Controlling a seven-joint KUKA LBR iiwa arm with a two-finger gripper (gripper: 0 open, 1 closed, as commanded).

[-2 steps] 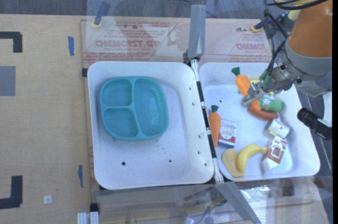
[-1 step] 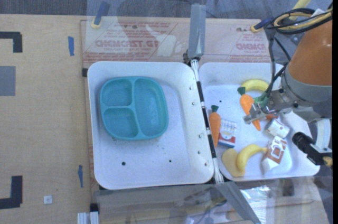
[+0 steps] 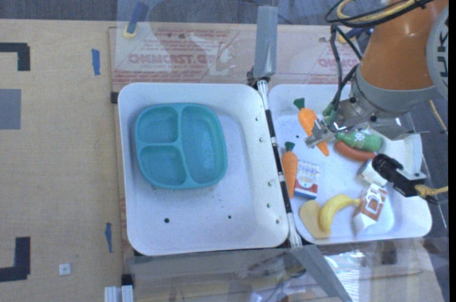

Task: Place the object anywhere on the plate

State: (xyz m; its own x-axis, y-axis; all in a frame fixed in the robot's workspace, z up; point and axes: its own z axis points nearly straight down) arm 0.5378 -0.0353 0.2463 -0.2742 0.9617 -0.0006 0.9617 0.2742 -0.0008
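Note:
A teal divided plate (image 3: 180,145) lies in the left white bin (image 3: 242,222). In the right bin (image 3: 413,219) my gripper (image 3: 318,134) hangs low over the upper carrot (image 3: 306,119), right at that carrot's lower end. The carrot has a green top and lies near the bin's left wall. Whether it is gripped cannot be told from this angle. The grey and orange arm (image 3: 399,44) covers the bin's upper right part.
The right bin also holds a second carrot (image 3: 289,167), a small box (image 3: 307,179), a banana (image 3: 335,210), a white carton (image 3: 371,204), a green item (image 3: 365,140) and an orange-red one (image 3: 353,152). A ridge (image 3: 274,158) separates the bins.

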